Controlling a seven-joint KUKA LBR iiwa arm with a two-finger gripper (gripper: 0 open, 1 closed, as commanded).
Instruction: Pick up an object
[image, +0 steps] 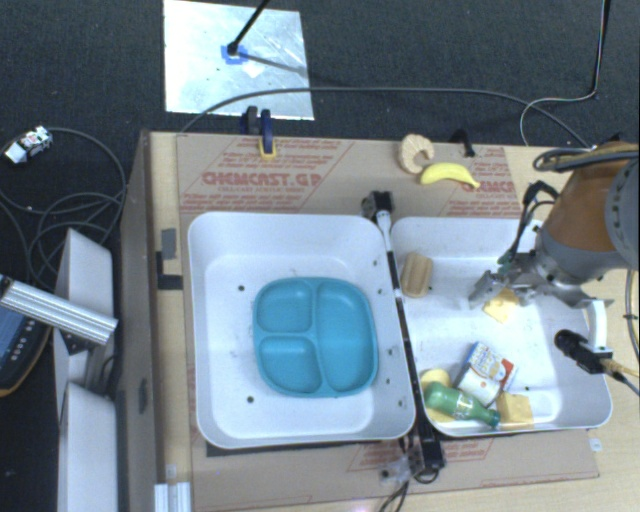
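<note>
Yellow wedge under the pincer, right bin.
Probably light and stiff; best pinched across its flat faces. Pincer state: cannot tell.

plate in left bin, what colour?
Light blue: the plate has three compartments and lies in the left bin. Camera view shows it plainly.

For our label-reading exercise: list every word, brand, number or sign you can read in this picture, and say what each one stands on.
"CHEMCAST GP": red print on the brown cardboard sheet under the bins, left part; readable but soft.
Red print on the same sheet's right part: partly covered, too blurred to read.
Small carton in the right bin: coloured print, too small to read.
</note>
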